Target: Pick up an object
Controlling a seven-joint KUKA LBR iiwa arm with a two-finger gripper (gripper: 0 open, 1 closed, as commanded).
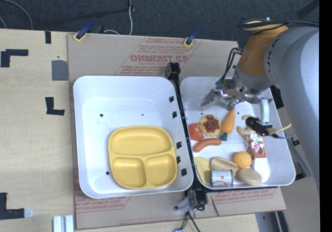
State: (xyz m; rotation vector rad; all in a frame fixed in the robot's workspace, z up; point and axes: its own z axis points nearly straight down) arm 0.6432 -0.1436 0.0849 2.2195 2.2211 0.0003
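My gripper [218, 102] hangs over the far part of the right bin [193, 92], open, its two grey fingers spread with nothing between them. Just in front of its right finger lies an orange toy carrot [227, 121]. Left of the carrot sit a small pizza slice [210, 124], a red pepper [195, 131] and a red sausage [206, 144]. Nearer the front lie an orange ball [241, 160], a bread roll [223, 163], a small can [221, 177], a tan potato [249, 176] and a yellow banana [201, 165].
The left bin [124, 96] holds a yellow divided plate [142, 155] in its front half. A brown and white toy [256, 146] lies by the right bin's right wall. The grey arm [290, 70] covers the right bin's far right corner.
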